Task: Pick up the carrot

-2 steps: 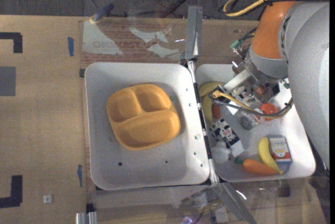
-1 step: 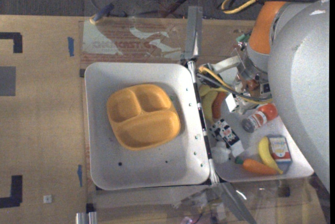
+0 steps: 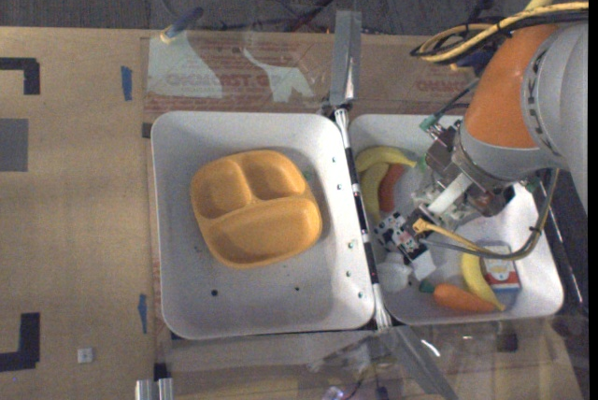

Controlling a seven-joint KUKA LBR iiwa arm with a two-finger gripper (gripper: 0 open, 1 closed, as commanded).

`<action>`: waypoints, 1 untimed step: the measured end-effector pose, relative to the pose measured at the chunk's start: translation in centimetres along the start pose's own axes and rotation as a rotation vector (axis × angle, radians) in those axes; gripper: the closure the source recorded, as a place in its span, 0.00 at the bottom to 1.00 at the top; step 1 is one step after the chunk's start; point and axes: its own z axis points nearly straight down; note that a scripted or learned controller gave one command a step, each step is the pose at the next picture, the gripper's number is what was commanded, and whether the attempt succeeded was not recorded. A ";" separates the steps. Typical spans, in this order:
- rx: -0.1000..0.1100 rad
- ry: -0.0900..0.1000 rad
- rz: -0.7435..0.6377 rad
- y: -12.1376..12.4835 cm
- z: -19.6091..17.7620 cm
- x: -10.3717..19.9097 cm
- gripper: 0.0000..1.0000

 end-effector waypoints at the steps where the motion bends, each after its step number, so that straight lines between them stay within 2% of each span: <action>1: -0.003 0.003 0.355 -1.3 -2.8 3.5 1.00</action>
